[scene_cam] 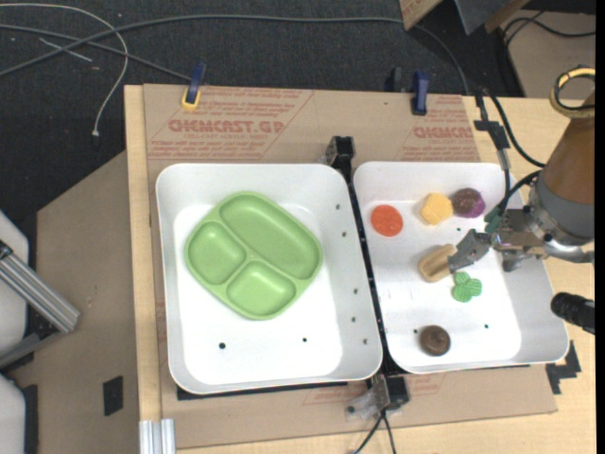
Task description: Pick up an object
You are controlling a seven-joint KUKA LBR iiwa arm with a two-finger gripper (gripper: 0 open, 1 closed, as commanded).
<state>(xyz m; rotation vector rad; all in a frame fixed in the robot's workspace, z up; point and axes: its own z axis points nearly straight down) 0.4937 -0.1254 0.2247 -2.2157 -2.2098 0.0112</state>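
The right bin (501, 334) holds several small objects: an orange round piece (386, 219), a yellow piece (436, 208), a purple piece (467, 201), a tan block (437, 262), a small green piece (465, 288) and a brown round piece (434, 340). My gripper (490, 253) reaches in from the right and hovers over the bin's right half, just right of the tan block and above the green piece. Its fingers are open, with nothing between them.
The left bin (189, 343) bears a green divided plate (252, 253). A black clamp (339, 149) sits at the far end of the seam between the bins. Brown cardboard lies under both bins, with blue clips at its far edge.
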